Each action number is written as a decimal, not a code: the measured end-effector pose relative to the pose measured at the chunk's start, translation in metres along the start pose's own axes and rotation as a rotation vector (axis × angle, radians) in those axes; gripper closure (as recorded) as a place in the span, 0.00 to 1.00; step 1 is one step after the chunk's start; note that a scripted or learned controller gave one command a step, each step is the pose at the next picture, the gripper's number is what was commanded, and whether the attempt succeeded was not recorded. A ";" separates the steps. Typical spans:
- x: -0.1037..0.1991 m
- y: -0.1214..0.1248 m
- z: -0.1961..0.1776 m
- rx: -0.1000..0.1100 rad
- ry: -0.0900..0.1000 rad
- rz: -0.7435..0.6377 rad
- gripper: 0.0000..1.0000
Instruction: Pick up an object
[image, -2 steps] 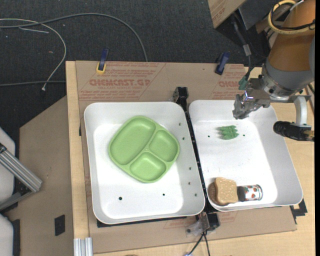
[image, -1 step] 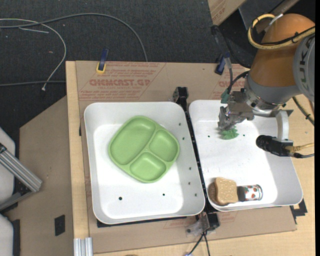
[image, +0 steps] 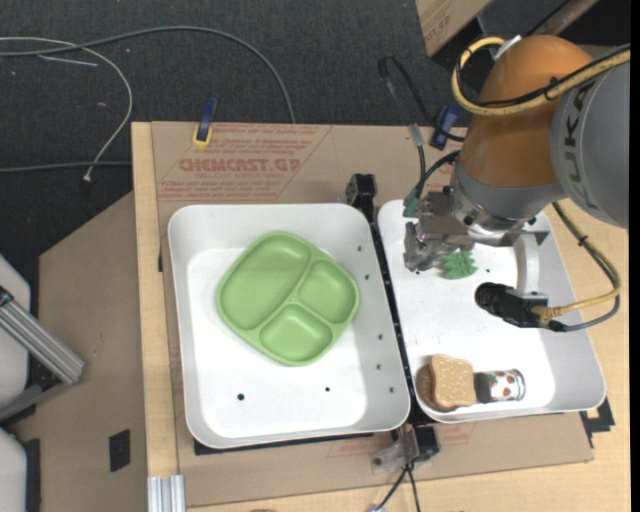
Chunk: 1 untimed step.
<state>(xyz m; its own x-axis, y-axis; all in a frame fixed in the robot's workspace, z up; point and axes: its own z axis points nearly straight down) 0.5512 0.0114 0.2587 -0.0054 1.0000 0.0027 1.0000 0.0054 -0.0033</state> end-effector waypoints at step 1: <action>0.050 -0.021 0.021 0.003 0.000 0.000 1.00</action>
